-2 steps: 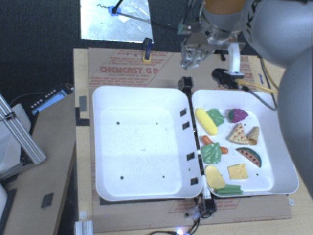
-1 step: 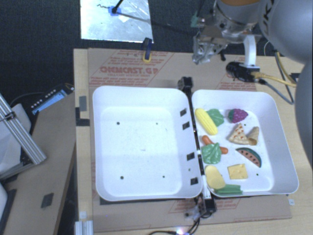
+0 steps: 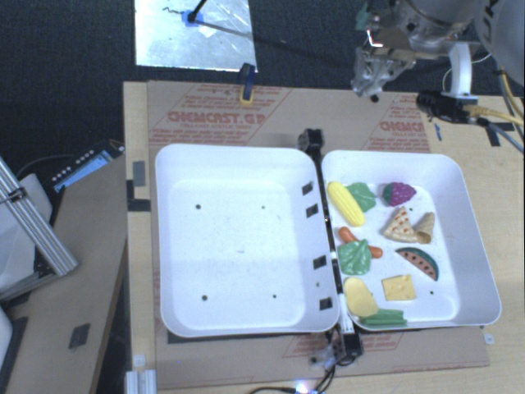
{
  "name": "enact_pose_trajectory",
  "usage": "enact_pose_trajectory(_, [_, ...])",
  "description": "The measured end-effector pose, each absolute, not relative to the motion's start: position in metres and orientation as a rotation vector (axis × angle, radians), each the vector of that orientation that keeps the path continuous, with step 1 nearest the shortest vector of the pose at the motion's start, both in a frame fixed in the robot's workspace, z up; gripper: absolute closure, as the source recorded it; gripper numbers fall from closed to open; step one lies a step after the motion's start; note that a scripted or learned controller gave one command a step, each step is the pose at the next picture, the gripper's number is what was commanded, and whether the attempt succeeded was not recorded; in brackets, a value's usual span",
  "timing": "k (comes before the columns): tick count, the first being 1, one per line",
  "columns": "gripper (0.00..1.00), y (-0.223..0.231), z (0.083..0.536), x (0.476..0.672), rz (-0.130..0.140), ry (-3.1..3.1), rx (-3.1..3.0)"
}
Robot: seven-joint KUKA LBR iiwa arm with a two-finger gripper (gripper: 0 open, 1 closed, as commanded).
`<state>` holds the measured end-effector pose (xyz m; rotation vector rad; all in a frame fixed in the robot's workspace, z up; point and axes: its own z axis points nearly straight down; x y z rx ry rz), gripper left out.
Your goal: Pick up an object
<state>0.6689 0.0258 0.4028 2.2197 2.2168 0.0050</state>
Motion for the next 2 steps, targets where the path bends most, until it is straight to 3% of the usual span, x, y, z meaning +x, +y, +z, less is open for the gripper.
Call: enact_pose_trajectory(2, [1.0,-0.01,0.52,0.668,0.01,2.216,2.216])
